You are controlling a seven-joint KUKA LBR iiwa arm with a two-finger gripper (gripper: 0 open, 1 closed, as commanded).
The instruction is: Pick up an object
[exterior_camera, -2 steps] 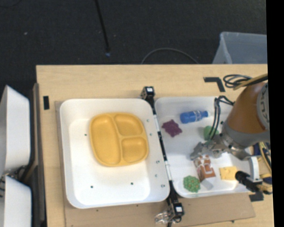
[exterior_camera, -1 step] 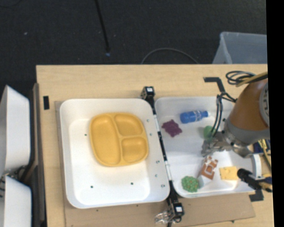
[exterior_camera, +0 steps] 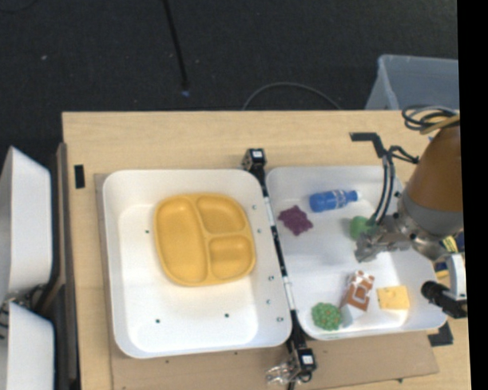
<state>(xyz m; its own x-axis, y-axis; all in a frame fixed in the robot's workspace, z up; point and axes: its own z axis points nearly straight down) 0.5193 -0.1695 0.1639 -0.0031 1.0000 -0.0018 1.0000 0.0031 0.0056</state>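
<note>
In the right bin (exterior_camera: pixel 310 264) lie a blue bottle (exterior_camera: pixel 333 200), a purple piece (exterior_camera: pixel 294 220), a bumpy green piece (exterior_camera: pixel 327 315), a small orange and white box (exterior_camera: pixel 359 291) and a yellow wedge (exterior_camera: pixel 393 297). A round green object (exterior_camera: pixel 358 225) sits right beside my gripper (exterior_camera: pixel 374 246), partly covered by it. The gripper hangs low over the right half of this bin, above and to the right of the orange and white box. I see nothing clearly held in it.
The left bin (exterior_camera: pixel 136 314) holds a yellow divided plate (exterior_camera: pixel 204 236). Black cables (exterior_camera: pixel 385 177) run along the arm at the right bin's far right corner. A pale blue container (exterior_camera: pixel 416 80) stands beyond the bench at the back right.
</note>
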